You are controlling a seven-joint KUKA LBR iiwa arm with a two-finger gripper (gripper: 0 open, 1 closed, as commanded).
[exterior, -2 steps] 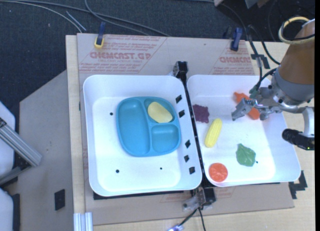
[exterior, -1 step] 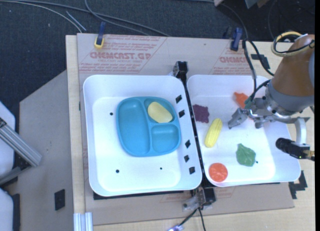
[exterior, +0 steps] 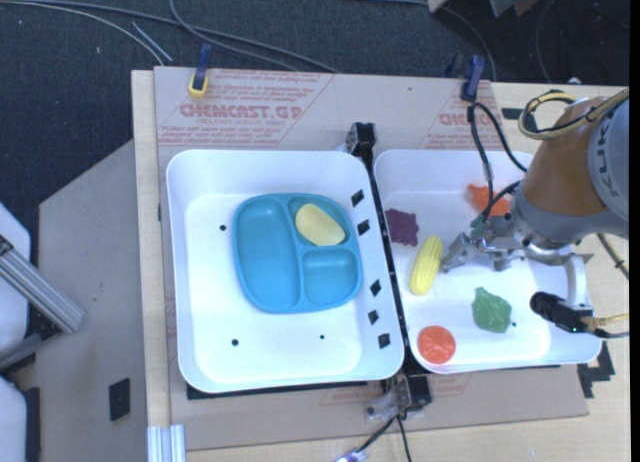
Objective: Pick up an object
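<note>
My gripper point(exterior: 478, 258) hangs over the middle of the right bin point(exterior: 560, 355), its fingers spread open with nothing between them. A yellow corn cob point(exterior: 427, 264) lies just to its left. A green leafy toy point(exterior: 491, 310) sits just below it. A purple piece point(exterior: 401, 226) lies at the bin's left side, and a red-orange round piece point(exterior: 436, 345) rests at the front rim. An orange piece point(exterior: 482, 196) is partly hidden behind the arm's cable and wrist.
The left bin point(exterior: 200, 280) holds a blue divided plate point(exterior: 270, 260) with a yellow piece point(exterior: 320, 223) in its top right section. A black divider point(exterior: 375, 250) runs between the bins. The arm's orange band point(exterior: 560, 175) overhangs the right bin's far right.
</note>
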